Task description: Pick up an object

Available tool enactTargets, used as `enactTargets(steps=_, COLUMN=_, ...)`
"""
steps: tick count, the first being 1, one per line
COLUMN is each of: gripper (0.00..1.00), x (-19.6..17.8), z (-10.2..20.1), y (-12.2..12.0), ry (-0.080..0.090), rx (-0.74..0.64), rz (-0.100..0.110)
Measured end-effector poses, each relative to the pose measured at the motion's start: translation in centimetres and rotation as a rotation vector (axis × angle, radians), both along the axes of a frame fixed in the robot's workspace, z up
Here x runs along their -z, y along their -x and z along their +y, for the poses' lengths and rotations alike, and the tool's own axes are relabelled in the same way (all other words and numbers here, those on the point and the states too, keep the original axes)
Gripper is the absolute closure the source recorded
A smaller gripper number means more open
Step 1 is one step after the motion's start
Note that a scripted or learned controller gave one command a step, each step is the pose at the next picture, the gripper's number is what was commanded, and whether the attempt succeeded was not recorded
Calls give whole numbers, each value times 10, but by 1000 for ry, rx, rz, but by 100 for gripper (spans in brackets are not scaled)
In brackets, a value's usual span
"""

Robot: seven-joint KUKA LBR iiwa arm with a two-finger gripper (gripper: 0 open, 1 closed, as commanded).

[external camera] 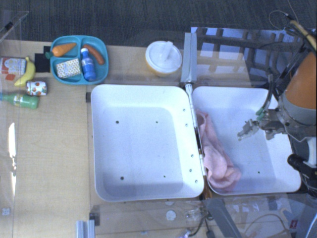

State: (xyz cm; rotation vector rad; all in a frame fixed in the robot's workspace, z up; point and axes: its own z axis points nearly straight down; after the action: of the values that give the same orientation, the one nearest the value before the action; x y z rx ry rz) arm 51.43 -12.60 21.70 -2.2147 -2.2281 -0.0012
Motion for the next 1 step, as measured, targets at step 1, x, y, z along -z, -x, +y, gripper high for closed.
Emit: enactTargets(steps=1, gripper=0, x=97, z=41, y=27, ry=0, rx=-172, rz=0)
